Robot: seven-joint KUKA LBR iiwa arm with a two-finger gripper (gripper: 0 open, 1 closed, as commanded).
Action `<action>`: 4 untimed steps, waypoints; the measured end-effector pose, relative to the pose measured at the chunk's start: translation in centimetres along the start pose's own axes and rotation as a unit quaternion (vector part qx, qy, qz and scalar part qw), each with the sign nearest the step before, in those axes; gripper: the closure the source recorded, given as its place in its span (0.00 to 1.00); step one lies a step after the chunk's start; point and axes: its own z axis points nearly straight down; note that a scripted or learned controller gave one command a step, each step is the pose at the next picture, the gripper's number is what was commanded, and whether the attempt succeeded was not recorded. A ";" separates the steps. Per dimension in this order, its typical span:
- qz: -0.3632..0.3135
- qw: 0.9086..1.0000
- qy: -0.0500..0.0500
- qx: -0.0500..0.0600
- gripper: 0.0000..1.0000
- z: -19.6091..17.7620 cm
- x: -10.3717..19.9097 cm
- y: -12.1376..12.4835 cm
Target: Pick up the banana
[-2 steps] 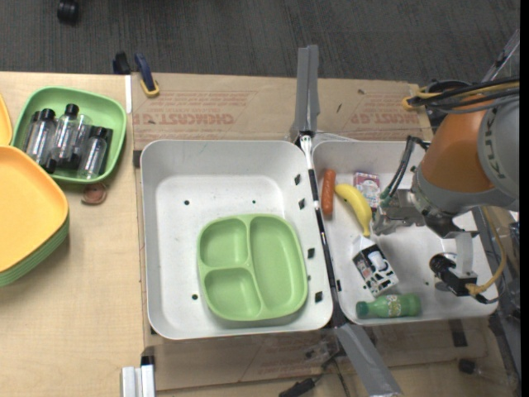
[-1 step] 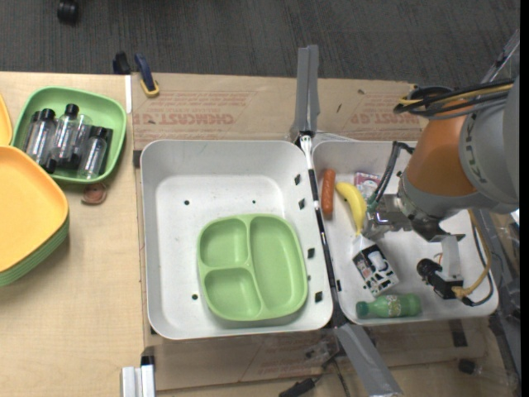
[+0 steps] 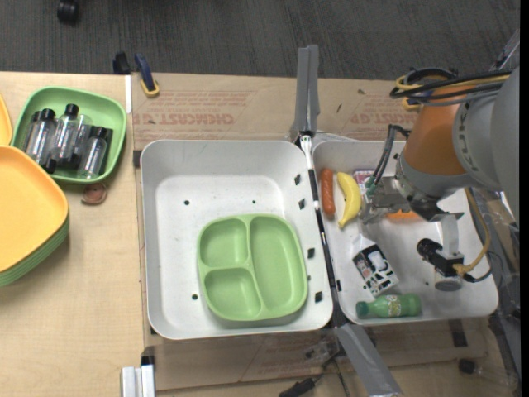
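Observation:
The yellow banana point(image 3: 348, 198) lies in the right bin point(image 3: 463, 304) near its left wall, curved and pointing toward the front. An orange-red hot dog point(image 3: 328, 191) lies just left of it. My gripper point(image 3: 374, 201) hangs low in the right bin immediately right of the banana, under the orange-banded wrist. Nothing shows between its fingers.
The left bin point(image 3: 165, 246) holds a green divided tray point(image 3: 250, 266). In the right bin lie a black-and-white packet point(image 3: 375, 269), a green bottle point(image 3: 388, 306) at the front, and an orange item point(image 3: 402, 216) partly under the arm. A green dish with small bottles point(image 3: 69, 135) and yellow plates point(image 3: 29, 213) sit far left.

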 end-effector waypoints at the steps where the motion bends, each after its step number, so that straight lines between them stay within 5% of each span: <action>1: 0.000 1.000 0.000 0.000 0.00 0.0 0.0 0.0; 2: 0.033 0.999 -0.001 0.000 0.00 0.0 -0.1 5.5; 3: 0.081 0.997 -0.001 0.000 0.00 -8.4 -2.0 7.8; 4: 0.152 0.988 0.000 -0.007 0.00 -0.9 -2.1 8.2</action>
